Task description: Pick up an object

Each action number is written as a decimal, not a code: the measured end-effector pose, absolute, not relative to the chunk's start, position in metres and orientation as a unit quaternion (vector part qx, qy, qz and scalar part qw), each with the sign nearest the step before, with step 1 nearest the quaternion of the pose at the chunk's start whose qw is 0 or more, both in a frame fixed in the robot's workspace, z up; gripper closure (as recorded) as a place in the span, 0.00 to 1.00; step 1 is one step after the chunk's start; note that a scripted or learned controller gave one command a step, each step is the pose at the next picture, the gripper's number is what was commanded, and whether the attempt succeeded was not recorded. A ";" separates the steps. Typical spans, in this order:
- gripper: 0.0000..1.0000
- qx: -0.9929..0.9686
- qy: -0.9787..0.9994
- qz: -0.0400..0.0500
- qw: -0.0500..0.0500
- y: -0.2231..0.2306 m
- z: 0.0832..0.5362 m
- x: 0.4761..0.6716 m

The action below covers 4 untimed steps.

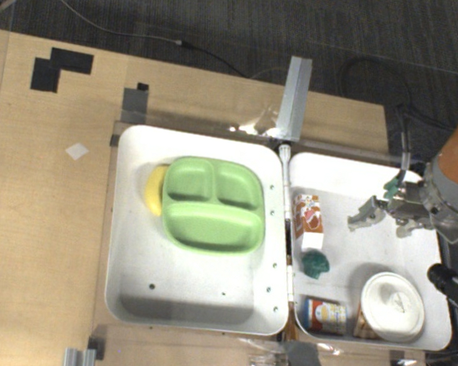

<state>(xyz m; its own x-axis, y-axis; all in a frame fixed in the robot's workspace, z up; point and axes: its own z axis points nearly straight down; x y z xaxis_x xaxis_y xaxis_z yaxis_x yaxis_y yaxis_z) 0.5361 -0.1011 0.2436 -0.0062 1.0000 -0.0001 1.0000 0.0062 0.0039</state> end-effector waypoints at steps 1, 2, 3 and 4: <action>0.00 0.694 0.720 0.001 0.001 -0.086 0.165 0.594; 0.00 0.688 0.725 0.012 0.011 -0.083 0.116 0.568; 0.00 0.651 0.759 0.010 0.012 -0.089 0.110 0.627; 0.00 0.618 0.786 0.002 0.002 -0.087 0.145 0.564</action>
